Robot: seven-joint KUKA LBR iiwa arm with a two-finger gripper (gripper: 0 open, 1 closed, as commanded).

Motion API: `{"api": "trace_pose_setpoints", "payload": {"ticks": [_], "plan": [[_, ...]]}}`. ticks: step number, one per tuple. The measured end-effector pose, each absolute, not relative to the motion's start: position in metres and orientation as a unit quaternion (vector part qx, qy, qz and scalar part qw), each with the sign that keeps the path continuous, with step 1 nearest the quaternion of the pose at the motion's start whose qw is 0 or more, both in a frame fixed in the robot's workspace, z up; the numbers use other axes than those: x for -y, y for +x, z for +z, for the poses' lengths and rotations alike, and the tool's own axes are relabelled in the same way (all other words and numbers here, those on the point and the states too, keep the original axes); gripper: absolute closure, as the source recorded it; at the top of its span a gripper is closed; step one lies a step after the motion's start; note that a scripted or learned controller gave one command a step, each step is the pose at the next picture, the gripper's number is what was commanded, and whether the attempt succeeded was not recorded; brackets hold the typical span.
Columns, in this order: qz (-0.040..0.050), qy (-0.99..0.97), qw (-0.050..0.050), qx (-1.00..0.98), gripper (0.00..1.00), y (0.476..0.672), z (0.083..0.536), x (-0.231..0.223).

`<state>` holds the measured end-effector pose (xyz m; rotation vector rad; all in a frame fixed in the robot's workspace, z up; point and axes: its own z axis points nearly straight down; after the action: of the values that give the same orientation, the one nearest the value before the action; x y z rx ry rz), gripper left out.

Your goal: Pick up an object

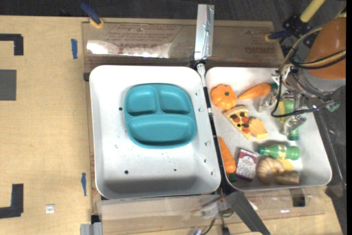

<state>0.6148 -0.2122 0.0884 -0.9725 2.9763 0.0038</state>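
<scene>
The gripper (284, 107) hung low in the right bin (322, 159), well to the right of the orange pumpkin (223, 96), and cables and metal parts hid it enough that I could not tell whether it was apart, together or clamped on anything. A yellow-green piece (282, 107) showed right at its tip, on the far side from the pumpkin, but nothing proved it was held, so the pick looked not yet secured. A carrot (254, 91) lay between the pumpkin and the gripper, near both. The main risk was the crowding. A closing grip aimed at the yellow-green piece could nudge the carrot or catch two things at once and slip. A small green item (293, 130) sat just below the gripper, farther right of the pumpkin, and could be knocked toward the bin wall. Below the pumpkin lay a pizza slice (239, 117), and farther down, to its lower right, a green bottle (280, 151). The bottle, being round, would likely roll if brushed. The teal plate (159, 115) in the left bin (104, 135), left of the pumpkin, was well clear of trouble.
</scene>
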Motion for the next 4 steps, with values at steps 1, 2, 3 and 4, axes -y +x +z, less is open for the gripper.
{"api": "trace_pose_setpoints", "payload": {"ticks": [1, 2, 3, 4], "plan": [[-0.0015, -0.278, 0.006, -0.961, 0.00, 0.631, 0.088, 0.195], [0.0091, -0.345, 0.001, -0.939, 0.00, 0.658, 0.087, 0.211], [0.0038, -0.342, 0.007, -0.940, 0.00, 0.624, 0.088, 0.213], [-0.0006, -0.275, 0.006, -0.961, 0.00, 0.604, 0.090, 0.146]]}}
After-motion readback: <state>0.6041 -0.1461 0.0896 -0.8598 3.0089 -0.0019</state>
